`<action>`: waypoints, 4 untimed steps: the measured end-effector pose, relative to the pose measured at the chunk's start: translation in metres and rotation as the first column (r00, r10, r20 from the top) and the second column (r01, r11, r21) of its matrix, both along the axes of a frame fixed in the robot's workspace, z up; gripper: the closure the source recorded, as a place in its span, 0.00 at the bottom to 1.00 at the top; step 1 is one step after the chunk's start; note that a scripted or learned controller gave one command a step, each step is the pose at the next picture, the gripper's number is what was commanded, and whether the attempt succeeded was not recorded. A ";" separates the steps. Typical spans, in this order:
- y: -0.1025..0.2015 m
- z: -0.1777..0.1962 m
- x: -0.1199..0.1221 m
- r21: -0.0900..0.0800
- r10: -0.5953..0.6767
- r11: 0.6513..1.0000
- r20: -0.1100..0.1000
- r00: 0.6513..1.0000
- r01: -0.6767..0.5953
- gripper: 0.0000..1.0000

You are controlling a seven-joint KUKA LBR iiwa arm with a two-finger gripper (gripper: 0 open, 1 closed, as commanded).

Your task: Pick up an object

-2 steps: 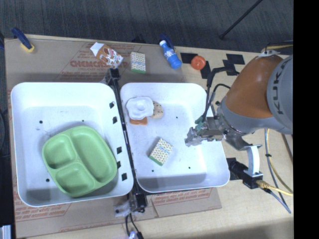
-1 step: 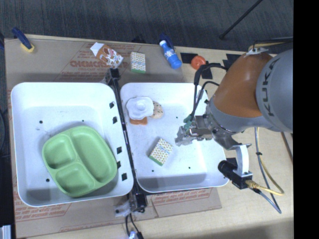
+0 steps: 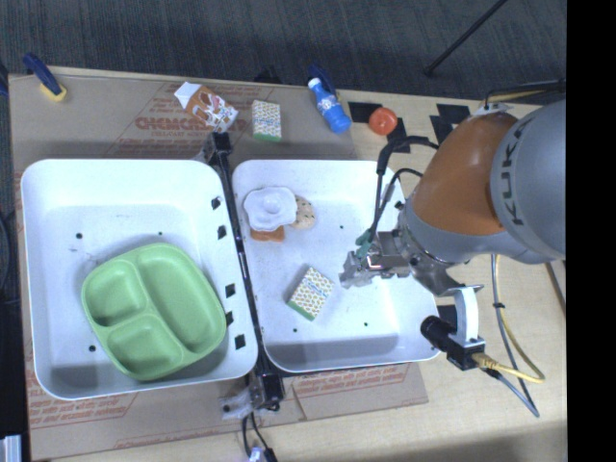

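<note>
In the right bin (image 3: 318, 349) lies a small box with a green and yellow pattern (image 3: 310, 293), tilted on the bin floor. Farther back in that bin sits a white toy fried egg on a piece of toast (image 3: 269, 212), with a tan cookie-like piece (image 3: 304, 215) beside it. My gripper (image 3: 360, 266) hangs over the right part of this bin, to the right of the patterned box and apart from it. Nothing shows between its fingers. The grey and orange arm (image 3: 481, 191) covers the bin's right wall.
The left bin (image 3: 58, 191) holds a green divided plate (image 3: 152, 306). On the bench behind the bins lie a snack packet (image 3: 204, 107), a small green box (image 3: 267, 119), a blue bottle (image 3: 330, 107) and an orange ball (image 3: 383, 119). A blue clip (image 3: 44, 76) sits far left.
</note>
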State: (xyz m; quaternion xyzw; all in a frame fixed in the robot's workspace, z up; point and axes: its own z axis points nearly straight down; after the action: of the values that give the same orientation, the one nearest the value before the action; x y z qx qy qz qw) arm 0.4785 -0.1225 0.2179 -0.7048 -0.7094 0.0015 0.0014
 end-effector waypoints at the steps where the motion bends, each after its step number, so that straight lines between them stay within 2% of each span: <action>1: 0.004 -0.004 -0.002 0.000 0.000 1.000 0.001 1.000 0.000 1.00; 2: 0.004 -0.004 -0.002 0.000 0.000 1.000 0.002 1.000 0.000 0.00; 3: 0.015 -0.111 0.005 0.002 0.000 1.000 -0.003 1.000 0.000 0.00; 4: 0.015 -0.100 0.006 0.001 0.006 1.000 -0.003 1.000 -0.006 1.00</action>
State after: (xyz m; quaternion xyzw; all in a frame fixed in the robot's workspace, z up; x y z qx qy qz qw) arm 0.4845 -0.1074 0.1180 -0.7027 -0.7115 0.0019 0.0028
